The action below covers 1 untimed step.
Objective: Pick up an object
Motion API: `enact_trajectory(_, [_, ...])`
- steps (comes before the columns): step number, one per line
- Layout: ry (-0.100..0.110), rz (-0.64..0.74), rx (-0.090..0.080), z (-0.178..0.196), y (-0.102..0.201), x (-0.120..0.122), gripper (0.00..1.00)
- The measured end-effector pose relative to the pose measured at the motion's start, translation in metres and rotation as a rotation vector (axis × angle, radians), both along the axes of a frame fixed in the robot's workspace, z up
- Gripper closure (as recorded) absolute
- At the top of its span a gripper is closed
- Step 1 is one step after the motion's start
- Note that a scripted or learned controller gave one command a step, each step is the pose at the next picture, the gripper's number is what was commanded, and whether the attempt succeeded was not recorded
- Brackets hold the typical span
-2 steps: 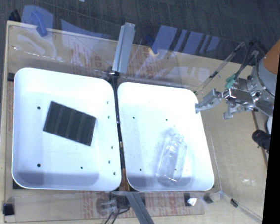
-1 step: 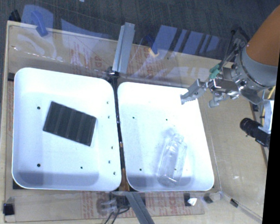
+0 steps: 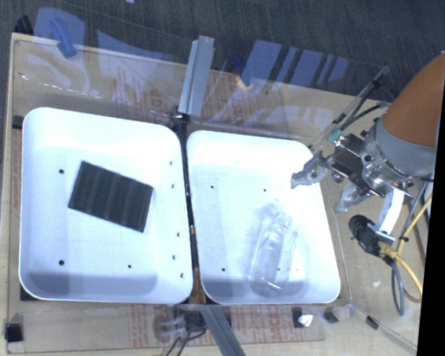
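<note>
Bottle: a clear plastic bottle [image 3: 273,250] lies on its side in the right bin [image 3: 219,287], toward the near right part.
Axis: long axis runs roughly away-to-near, neck seemingly at the far end.
Handling: likely light, thin-walled, slippery and prone to rolling; best taken across the middle of the body.
Other object: a dark ribbed slab [image 3: 111,196] lies flat in the left bin [image 3: 27,271].
Pincer: the pincer [image 3: 311,175] hovers at the right bin's far right rim, fingers apart, nothing between them.

Bright overhead light, glaring bins [image 3: 54,128], soft focus
</note>
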State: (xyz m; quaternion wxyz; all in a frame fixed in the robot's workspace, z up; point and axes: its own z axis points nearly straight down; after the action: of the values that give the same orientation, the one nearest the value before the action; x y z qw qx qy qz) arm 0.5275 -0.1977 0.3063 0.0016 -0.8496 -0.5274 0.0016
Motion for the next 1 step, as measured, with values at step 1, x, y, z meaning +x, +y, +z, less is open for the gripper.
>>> enact_trajectory(1, [-0.001, 0.045, 0.001, 0.0219, -0.0035, -0.0286, 0.0])
